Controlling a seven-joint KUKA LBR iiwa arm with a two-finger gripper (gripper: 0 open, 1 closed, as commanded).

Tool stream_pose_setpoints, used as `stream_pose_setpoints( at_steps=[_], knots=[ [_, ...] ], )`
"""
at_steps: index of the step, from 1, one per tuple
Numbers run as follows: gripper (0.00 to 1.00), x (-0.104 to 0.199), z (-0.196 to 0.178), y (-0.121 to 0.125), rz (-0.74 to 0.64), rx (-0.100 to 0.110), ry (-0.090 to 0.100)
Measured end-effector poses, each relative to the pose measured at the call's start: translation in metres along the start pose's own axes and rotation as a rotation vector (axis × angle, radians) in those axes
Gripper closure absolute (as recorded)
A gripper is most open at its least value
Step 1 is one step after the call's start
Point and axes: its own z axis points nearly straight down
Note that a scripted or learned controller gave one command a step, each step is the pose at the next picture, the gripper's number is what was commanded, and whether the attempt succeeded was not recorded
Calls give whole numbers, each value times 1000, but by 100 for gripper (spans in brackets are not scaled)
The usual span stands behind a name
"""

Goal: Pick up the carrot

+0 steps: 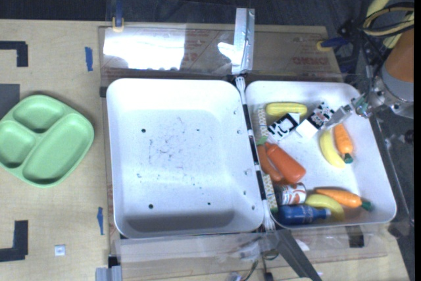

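At the near edge of the right bin (385, 207), well below the pincer, a blue bottle (304, 214) lies along the rim with a small red and white can (293, 194) just behind it. A carrot (342, 197) rests across a yellow banana (327, 203) there, its green tip close to the near right corner, so little room is left between these and the wall. Left of them an orange bottle (284, 162) lies against the divider between the bins.

Closer to the pincer, a second carrot (343, 141) stands almost lengthwise just below and left of it, touching another banana (331, 149) on its left side. Bare white floor opens to the right of this carrot, up to the right wall.

The pincer (360, 106) sits at the far right corner of the bin, over the rim. It is small and partly cut off by the arm (401, 72), and I cannot tell how far it is parted or whether it grips anything.

Left of it lie a black and white box (284, 126), a small checkered piece (320, 115) and a yellow corn cob (285, 108).

Far to the left, the left bin (125, 95) has a bare floor, and a green divided plate (45, 139) rests on the desk (46, 49).
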Motion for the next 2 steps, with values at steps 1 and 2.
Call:
stream_pose_setpoints(
  at_steps=[1,2],
  knots=[
    [100,-4,-13,0,2,-3,-10],
    [0,-4,-12,0,2,-2,-9]
  ],
)
